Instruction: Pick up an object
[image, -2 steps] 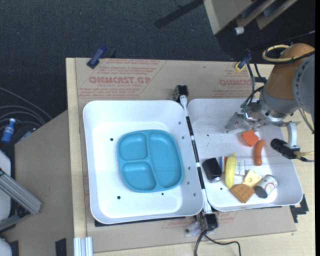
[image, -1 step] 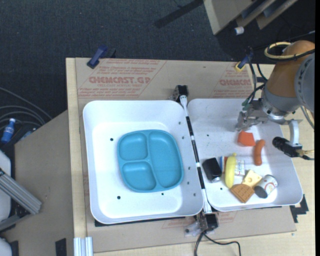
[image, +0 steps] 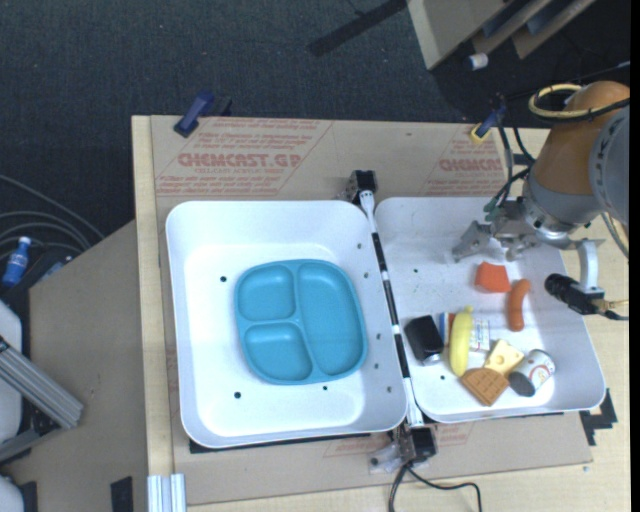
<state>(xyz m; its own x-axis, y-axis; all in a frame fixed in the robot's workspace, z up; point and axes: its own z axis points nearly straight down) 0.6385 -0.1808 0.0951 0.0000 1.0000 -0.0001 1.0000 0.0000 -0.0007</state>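
Nearest the camera, along the front edge of the right-hand shallow white bin (image: 590, 385), toy food lies in a loose cluster: a tan waffle-like square cracker (image: 485, 384), a pale yellow cheese wedge (image: 504, 356) touching it, and a small white can with a dark end (image: 530, 374) just beside them. A little further back stands a yellow banana (image: 460, 341), set roughly lengthwise, with a black boxy block (image: 425, 336) to its left near the bin divider and a small white printed packet (image: 482, 331) to its right. Beyond these lie an orange-red sausage (image: 516, 304) and, just beside it, an orange wedge-shaped block (image: 490, 277).

The left-hand white bin (image: 200, 240) holds a light blue plastic plate with three compartments (image: 299, 320), which sits bare in the middle.

Furthest back in the right bin, the tool (image: 487, 243) hangs from the grey arm (image: 570, 180), its two grey fingers spread apart with nothing between them. It sits just behind the orange wedge-shaped block, close to it but apart, as far as the slant of the view lets me judge.

By my reading the pick has not yet been made: every item lies on the bin floor and the tool is unladen. The orange block looks the likeliest target, being nearest the fingers. What is left is closing on an item and lifting it clear.
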